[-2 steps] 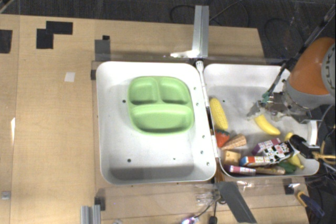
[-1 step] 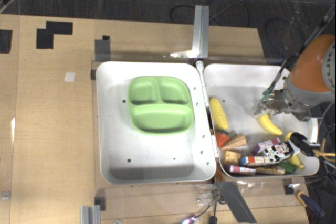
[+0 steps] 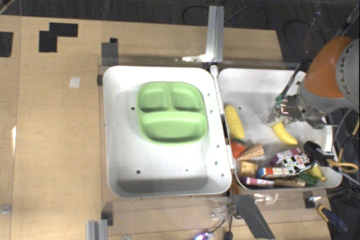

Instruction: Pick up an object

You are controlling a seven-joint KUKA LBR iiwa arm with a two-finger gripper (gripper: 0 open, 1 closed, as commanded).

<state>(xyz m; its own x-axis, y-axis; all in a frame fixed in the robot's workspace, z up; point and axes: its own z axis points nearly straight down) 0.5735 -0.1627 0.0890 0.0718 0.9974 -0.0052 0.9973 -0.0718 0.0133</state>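
Nearest you, along the right bin's near wall, clutter lies unlifted, the banana just beyond it, and the gripper hovers right above, whether holding it you cannot tell, so nothing is picked yet.

Grey arm (orange band) angled downward, tool lowered

A green divided plate lies in a white bin; the corn cob and banana are yellow.
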